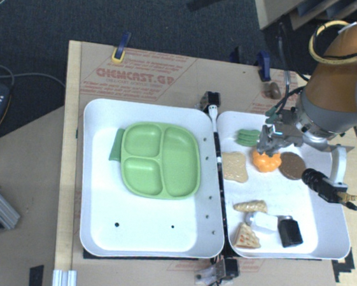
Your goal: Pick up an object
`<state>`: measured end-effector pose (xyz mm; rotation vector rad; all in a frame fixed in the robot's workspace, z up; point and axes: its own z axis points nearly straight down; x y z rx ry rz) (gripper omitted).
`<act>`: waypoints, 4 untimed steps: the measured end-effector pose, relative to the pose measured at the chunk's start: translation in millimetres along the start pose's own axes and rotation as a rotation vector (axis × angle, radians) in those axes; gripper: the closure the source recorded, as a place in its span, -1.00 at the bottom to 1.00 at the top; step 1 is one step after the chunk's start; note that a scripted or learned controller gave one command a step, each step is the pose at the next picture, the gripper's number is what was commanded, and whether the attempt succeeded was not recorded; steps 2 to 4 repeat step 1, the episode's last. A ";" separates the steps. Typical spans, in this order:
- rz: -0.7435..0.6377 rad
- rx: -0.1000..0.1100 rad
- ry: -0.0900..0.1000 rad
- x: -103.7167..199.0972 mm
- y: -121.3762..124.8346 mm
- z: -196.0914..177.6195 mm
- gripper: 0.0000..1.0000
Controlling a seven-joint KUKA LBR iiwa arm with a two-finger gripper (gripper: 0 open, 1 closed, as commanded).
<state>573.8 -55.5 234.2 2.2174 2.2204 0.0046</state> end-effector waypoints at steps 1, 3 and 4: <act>0.001 0.002 -0.001 -4.4 -0.4 -0.4 1.00; 0.001 0.002 -0.001 -4.4 -0.4 -0.4 1.00; 0.001 0.002 -0.001 -4.4 -0.4 -0.4 1.00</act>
